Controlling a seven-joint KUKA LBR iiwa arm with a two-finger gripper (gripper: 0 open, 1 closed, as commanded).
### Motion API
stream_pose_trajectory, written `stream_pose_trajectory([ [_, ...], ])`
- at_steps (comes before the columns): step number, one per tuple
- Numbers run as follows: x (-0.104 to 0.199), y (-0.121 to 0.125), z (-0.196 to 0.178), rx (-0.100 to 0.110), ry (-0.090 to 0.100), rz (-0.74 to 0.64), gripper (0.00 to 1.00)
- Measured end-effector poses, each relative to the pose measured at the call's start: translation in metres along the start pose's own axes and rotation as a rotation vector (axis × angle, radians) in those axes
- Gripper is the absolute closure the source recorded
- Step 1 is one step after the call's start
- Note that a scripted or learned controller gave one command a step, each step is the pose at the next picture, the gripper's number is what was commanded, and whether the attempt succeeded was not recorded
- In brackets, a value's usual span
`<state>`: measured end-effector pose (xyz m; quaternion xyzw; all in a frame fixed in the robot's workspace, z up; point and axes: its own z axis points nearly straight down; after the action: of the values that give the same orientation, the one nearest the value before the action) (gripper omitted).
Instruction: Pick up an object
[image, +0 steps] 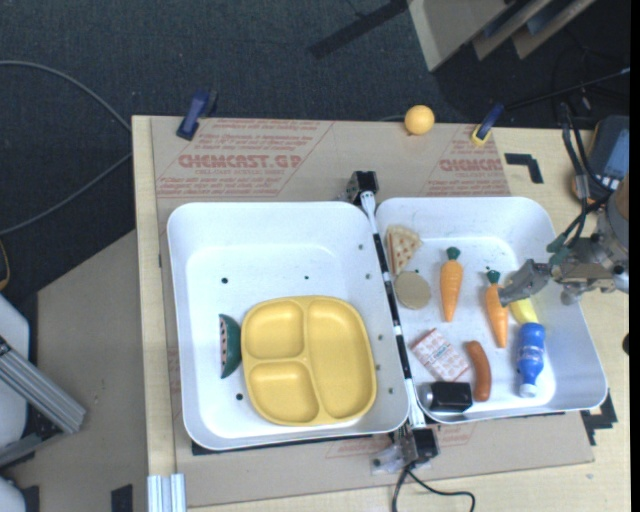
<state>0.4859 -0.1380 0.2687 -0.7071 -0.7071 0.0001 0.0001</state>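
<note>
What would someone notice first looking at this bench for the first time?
Probably the yellow tray, which takes up much of the left bin, with a watermelon slice at its left edge. Next, the toy food crowding the right bin: two carrots, a sausage and a blue bottle, with the gripper over them from the right.

Beside the right bin's (560, 225) far edge, the claw (520, 285) is dull grey metal with slim, angular fingers. Its boxy grey wrist block carries dark cables that loop upward, with a brownish part above.
</note>
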Motion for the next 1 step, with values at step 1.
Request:
stream_pose_trajectory([
  [1, -0.0239, -0.0077, 0.1373, 0.002, 0.0, 0.001, 0.0],
])
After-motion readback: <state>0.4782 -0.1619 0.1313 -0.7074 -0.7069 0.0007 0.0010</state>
